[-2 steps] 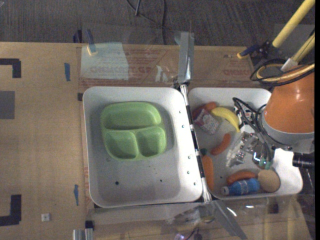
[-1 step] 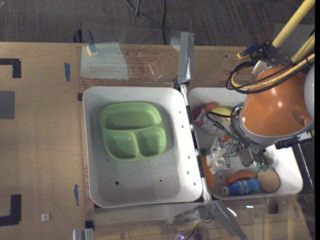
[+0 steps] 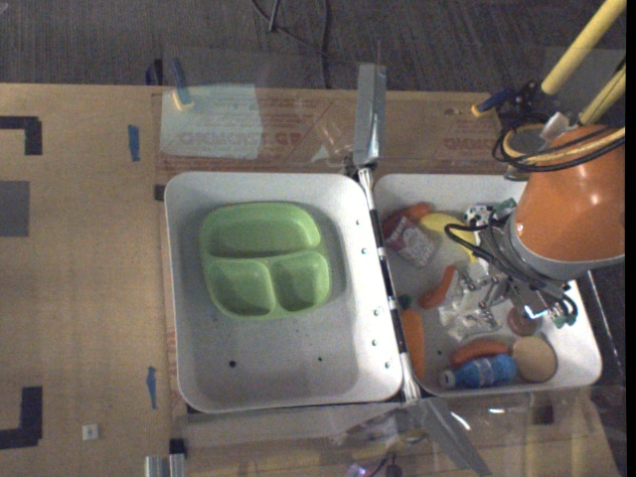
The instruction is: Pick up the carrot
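The carrot is a short orange stick lying along the left wall of the right bin, near its front. My gripper hangs over the middle of that bin, to the right of the carrot and a little farther back, with a gap between them. Right under the gripper sit a pale crumpled item and a small brown disc. The arm's orange band hides the bin's far right part.
Around the gripper lie a red sausage, another red sausage, a blue bottle, a tan egg-shaped item, a yellow piece and a pinkish packet. The left bin holds a green divided plate.
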You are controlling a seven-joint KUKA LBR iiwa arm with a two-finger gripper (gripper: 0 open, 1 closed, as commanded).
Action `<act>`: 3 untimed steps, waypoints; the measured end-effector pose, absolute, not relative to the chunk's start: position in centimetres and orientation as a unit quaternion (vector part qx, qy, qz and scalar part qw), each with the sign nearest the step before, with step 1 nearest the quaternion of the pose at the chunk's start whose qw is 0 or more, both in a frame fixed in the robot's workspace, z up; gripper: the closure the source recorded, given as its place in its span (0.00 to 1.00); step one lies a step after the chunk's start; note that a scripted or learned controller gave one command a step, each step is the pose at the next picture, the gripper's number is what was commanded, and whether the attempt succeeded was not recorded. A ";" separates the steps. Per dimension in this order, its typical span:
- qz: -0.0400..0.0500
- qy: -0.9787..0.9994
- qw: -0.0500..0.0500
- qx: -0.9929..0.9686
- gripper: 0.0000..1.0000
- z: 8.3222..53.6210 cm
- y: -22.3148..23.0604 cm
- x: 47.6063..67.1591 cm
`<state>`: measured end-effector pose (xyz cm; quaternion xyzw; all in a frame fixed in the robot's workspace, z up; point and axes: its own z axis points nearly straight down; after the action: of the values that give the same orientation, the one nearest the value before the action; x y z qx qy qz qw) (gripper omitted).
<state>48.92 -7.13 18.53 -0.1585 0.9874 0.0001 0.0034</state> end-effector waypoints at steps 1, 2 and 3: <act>0.001 0.953 0.002 -0.302 1.00 18.5 2.9 48.8; 0.000 0.808 0.003 -0.589 1.00 20.8 3.6 50.6; 0.001 0.662 0.001 -0.749 1.00 18.5 1.2 49.9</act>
<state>49.91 1.17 18.48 -0.7491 0.6624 0.0012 0.0011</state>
